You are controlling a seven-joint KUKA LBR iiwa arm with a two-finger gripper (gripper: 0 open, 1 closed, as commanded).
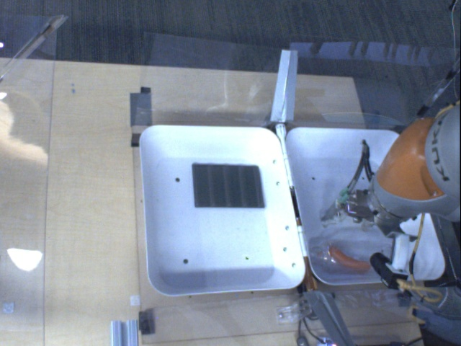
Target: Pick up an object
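Arm status for you: the grey KUKA arm with the orange band (410, 168) reaches in from the right edge and hangs over the right shallow white bin (317, 161). Its gripper (353, 206) sits low over the middle of that bin, wiring and small metal parts crowding it. You can't tell from this view how far the fingers are spread, or whether anything is between them; that area is blurred and partly covered by the wrist.

Object: a small orange-red elongated item (347, 259) lies on the floor of the right bin near its front wall, below the gripper in the picture and apart from it. A white rounded piece (428, 254) sits at the bin's right side, partly behind a black cable or bracket.

Left shallow white bin (162, 193) holds a dark ribbed rectangular pad (227, 186), flat, roughly centred toward the back. Both bins touch along a central divider on the light wooden bench (72, 193).
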